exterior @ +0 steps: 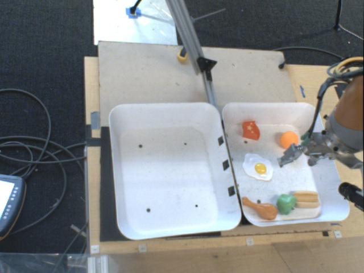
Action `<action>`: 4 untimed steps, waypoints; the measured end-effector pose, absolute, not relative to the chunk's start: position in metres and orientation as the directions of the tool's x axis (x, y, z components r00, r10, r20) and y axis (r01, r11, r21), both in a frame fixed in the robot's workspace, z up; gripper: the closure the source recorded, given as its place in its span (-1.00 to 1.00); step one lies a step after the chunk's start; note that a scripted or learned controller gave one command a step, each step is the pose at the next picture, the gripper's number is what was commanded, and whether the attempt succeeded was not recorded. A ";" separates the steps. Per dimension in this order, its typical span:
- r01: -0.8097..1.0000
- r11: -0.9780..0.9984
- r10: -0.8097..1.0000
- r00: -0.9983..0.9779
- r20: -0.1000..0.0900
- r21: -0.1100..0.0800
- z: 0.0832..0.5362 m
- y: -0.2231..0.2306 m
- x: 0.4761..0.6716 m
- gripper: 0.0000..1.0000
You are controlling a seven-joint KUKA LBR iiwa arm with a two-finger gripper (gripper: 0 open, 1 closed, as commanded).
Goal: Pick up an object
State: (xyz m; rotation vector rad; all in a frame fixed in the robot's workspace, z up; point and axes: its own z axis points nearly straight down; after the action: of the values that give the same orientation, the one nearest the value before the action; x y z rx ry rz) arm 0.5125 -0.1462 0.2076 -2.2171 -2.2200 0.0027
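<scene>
- Over the right bin (330, 212) the pincer (288, 156) hangs at the end of the grey arm, reaching in from the right, with nothing between its fingers; they look slightly parted, though from this slant the gap is hard to read.
- Just behind the pincer, nearly touching it, sits the orange ball (289, 139), the nearest candidate for the pick.
- To its left lies the fried egg (258, 168), flat on the bin floor; my judgement is that so thin a piece gives the fingers little to close on.
- Farther left and toward the back stands the red piece (251, 130), well apart from the fingertips.
- In front of the pincer, along the near wall, lie the hot dog bun (306, 198), the green piece (286, 203) and the drumstick (260, 208), close together.
- To do the step well, I would choose one target and centre the fingers over it before descending; the ball asks for the shortest shift, but it may roll away if one finger touches first.
- Fingers should straddle the widest part and go low, close to the floor, before closing.
- Crowded pieces at the front risk a double grab or a nudge against the wall, so a clear approach matters.
- The left bin (122, 169) lies far to the left and plays no part in the grasp.
</scene>
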 end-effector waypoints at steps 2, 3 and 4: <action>1.000 0.002 1.000 -0.001 0.002 -0.004 0.100 -0.147 0.513 -1.00; 1.000 0.001 1.000 -0.001 0.000 0.003 0.114 -0.148 0.515 1.00; 1.000 0.004 1.000 -0.004 -0.002 0.006 0.157 -0.147 0.514 1.00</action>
State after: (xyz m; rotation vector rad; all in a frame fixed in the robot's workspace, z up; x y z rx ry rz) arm 0.5137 -0.1473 0.1571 -2.2208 -2.2293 -0.0044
